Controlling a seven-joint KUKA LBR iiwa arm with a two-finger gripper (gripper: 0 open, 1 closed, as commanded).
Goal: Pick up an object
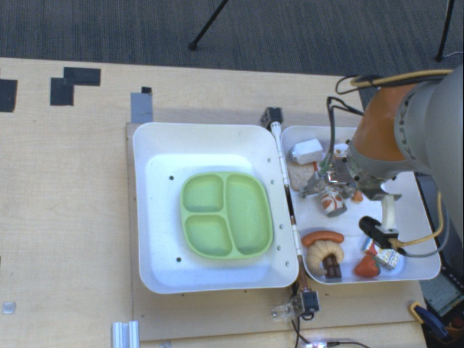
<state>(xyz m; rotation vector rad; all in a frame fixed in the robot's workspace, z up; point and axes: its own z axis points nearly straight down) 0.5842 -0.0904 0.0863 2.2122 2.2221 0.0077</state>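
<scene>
My gripper (328, 185) is low inside the right bin (428, 272), near its middle left, with the grey and orange arm coming in from the right. A small orange and white object (334, 204) lies right under and in front of it; whether they touch is unclear. A white block (306, 151) rests at the bin's back left. At the front lie a red sausage (322, 236), a tan bun (323, 253), a brown piece (332, 269) and a red piece (366, 267).
The left bin (156, 194) carries a green divided plate (226, 215). A small blue and yellow item (388, 260) lies at the right bin's front right. The ridge between the two bins runs just left of the gripper.
</scene>
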